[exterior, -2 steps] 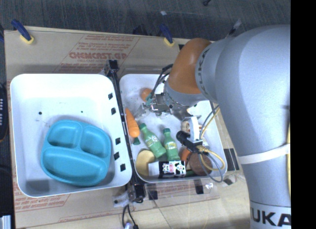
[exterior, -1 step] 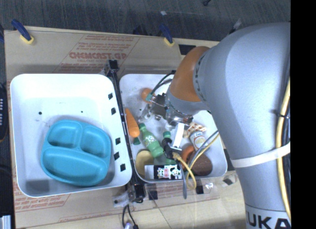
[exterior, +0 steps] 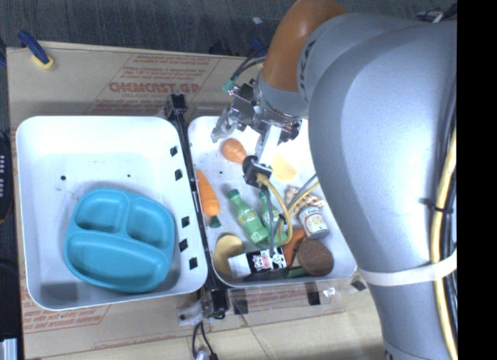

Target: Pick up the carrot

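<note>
Arm enters from 3 o'clock, with its grey bulk over the right half of the right bin (exterior: pixel 205 138). The claw (exterior: pixel 250 121) hangs above that bin's far end, toward its 12 o'clock edge. Whether it is spread or pressed together, I cannot tell, and nothing is seen pinched in it. The carrot (exterior: pixel 207 194) lies on the floor of the right bin, close along its 9 o'clock wall, with its long axis running roughly 12 to 6 and its thin tip toward 12. It is at about 7 o'clock from the claw and apart from it. An orange lump (exterior: pixel 234 150) sits just at 6 o'clock of the claw, between the claw and the carrot. A green bottle (exterior: pixel 248 216) lies at 3 o'clock of the carrot, near it; contact cannot be judged. A pale yellow piece (exterior: pixel 225 248) lies at 6 o'clock of the carrot, with a black-and-white card (exterior: pixel 266 261) beside it. Further toward 3 o'clock sit a small jar (exterior: pixel 313 221) and a brown disc (exterior: pixel 315 257). The left bin (exterior: pixel 93 145) holds a blue tray (exterior: pixel 120 238) in its near half.
</note>
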{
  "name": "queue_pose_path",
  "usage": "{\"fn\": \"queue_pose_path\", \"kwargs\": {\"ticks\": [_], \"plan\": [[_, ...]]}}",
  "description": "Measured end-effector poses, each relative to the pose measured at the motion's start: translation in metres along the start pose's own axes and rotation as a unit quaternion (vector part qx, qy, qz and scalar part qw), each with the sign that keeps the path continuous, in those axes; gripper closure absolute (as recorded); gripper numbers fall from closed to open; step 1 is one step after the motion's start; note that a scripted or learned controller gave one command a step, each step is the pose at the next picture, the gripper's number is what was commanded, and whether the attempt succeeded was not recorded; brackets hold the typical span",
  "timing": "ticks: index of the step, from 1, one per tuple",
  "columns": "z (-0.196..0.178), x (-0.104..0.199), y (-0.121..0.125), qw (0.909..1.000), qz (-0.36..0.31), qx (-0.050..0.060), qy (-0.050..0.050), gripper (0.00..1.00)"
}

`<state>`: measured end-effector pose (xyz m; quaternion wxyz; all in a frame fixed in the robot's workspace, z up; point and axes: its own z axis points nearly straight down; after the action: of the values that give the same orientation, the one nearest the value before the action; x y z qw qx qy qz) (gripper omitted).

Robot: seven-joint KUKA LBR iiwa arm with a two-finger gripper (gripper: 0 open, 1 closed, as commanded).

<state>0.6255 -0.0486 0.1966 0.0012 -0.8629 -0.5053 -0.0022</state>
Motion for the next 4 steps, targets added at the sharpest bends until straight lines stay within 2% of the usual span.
{"fn": "queue_pose_path", "kwargs": {"ticks": [1, 2, 3, 4], "plan": [[0.079, -0.053, 0.004, 0.9996, -0.025, 0.008, -0.006, 0.0], [0.105, -0.027, 0.038, 0.9993, 0.038, 0.004, -0.004, 0.0], [0.094, -0.024, 0.037, 0.9994, 0.032, 0.007, -0.003, 1.0], [0.095, -0.023, 0.037, 0.9995, 0.031, 0.008, -0.003, 0.0]]}}
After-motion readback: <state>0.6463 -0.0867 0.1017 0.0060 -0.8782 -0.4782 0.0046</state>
